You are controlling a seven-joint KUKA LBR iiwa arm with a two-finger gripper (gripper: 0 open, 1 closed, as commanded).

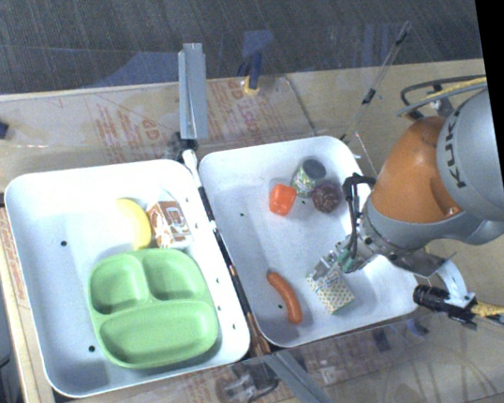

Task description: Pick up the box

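Sitting in the left white bin (46, 276), the small brown printed box (169, 223) lies between the yellow round object (135, 221) and the divider, just above the green sectioned tray (153, 306). Gripper (348, 258) is well apart from it in the right bin (240, 188), beside a patterned silvery packet (330, 289) and orange sausage (285, 297); jaw state: cannot tell. Looks like the approach step isn't done; next move needs a traverse left across the divider, then a descent onto the box.

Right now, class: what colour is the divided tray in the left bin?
Light green; the divided tray shows plainly in the camera view.
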